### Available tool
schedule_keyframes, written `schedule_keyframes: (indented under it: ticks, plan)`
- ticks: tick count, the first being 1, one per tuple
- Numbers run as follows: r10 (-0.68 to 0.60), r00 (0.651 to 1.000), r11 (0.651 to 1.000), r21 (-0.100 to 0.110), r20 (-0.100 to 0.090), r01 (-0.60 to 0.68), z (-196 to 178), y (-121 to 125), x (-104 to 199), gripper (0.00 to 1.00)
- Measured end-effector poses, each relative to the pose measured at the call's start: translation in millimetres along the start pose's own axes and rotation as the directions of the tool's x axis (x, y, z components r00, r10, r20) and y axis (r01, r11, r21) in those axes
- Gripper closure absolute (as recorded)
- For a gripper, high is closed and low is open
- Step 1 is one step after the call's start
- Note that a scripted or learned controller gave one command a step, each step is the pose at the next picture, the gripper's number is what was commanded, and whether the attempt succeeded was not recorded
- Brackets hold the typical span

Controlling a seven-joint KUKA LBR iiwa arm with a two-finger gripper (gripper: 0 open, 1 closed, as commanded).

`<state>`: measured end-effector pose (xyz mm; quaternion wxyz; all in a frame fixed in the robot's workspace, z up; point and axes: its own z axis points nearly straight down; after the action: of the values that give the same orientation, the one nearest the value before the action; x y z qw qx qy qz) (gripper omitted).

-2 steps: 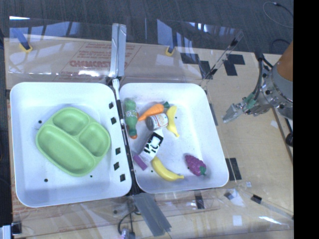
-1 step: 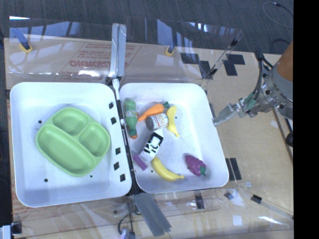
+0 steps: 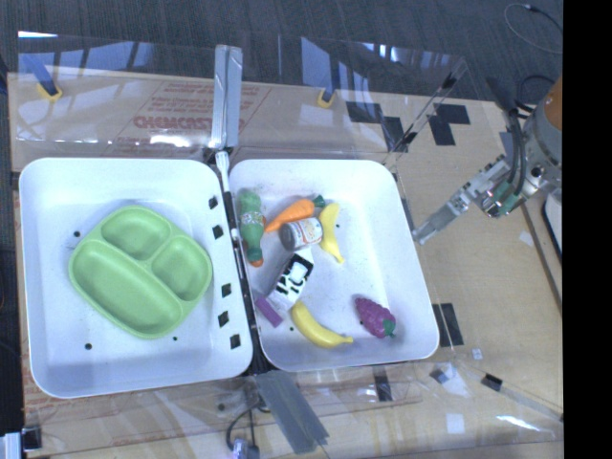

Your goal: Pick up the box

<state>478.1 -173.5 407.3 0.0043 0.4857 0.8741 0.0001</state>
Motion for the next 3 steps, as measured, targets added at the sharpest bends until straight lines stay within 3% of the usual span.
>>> schedule_keyframes:
  ticks: [1,2,3]
  plan:
    - [-0.004,1.000,1.000,-0.003,0.006,0.005,-11.1,1.3,-1.0,1.00]
    - [-0.029,1.000,1.000,0.006,-0.007,0.030,43.4,9.9,18.8,1.00]
    - [-0.029,1.000,1.000,0.006,-0.007,0.029,43.3,9.7,18.7,0.00]
